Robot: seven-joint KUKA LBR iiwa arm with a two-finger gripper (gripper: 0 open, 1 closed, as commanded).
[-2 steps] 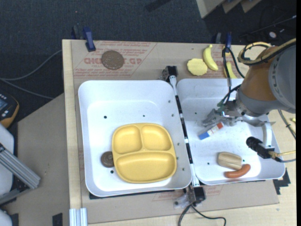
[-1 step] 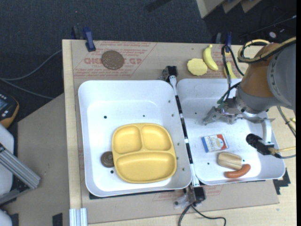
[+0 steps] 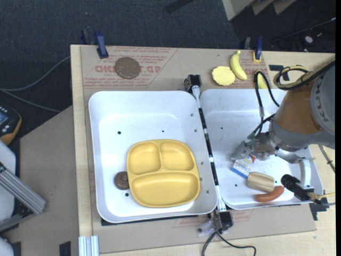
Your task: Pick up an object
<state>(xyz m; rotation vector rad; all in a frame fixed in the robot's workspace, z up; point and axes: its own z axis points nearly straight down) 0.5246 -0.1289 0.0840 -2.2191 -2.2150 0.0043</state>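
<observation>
Hovering low in right bin (image 3: 224, 121), end effector (image 3: 246, 152) is sitting just above small blue-white packet (image 3: 241, 168); can't tell grip state. Tan wood block (image 3: 259, 181) w/ red sausage (image 3: 268, 195) lying nearby.

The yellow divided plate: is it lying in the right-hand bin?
No, the yellow divided plate lies in the left bin, beside a small brown disc.

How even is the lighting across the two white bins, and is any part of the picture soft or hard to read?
Camera view: the left bin is bright, nearly washed out at its rim; the right bin is lit alike, with shadow under the arm; the hand looks blurred, its details unreadable; the yellow tray stays sharp.
</observation>
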